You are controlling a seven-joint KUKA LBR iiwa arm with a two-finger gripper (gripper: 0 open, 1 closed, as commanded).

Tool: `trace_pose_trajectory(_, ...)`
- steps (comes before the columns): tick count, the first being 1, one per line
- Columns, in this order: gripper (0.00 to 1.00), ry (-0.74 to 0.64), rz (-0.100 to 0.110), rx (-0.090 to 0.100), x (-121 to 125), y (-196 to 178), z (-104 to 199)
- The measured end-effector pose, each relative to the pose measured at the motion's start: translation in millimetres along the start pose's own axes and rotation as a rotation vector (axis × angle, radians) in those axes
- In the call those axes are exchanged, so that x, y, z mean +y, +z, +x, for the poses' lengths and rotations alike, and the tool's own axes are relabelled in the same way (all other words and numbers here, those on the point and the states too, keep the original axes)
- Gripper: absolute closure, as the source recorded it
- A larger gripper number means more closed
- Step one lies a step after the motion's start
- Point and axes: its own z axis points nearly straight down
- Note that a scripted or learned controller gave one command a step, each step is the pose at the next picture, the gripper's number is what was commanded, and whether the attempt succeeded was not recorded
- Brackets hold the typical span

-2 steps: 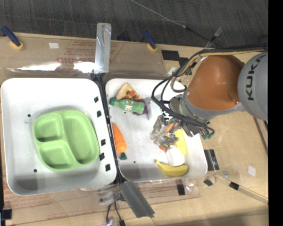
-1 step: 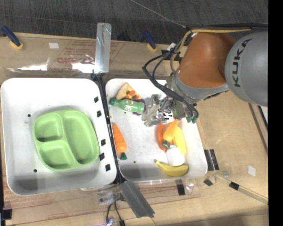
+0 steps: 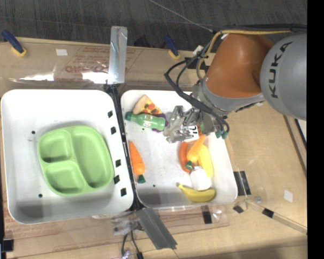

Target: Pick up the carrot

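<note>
My fingers (image 3: 178,127) hang over the middle of the right bin (image 3: 167,193), their spread beyond what I can tell, gripping nothing visible, while the carrot (image 3: 136,158) lies apart by the bin's left wall.

claw (image 3: 176,127) over right bin (image 3: 156,194) | carrot (image 3: 136,159) at left wall, untouched

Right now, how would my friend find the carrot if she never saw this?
Look in the right white bin, then along its left wall. The carrot lies there alone, a plain orange stick with a green end. The green bottle sits above it, and the yellow banana curves along the bottom right.
</note>
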Motion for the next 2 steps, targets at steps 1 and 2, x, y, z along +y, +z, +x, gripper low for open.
trace_pose_trajectory(1, 1.00, -0.423, -0.002, 0.006, 15, -17, 67)
trace_pose_trajectory(2, 1.00, -0.579, 0.003, 0.000, -70, -112, 0)
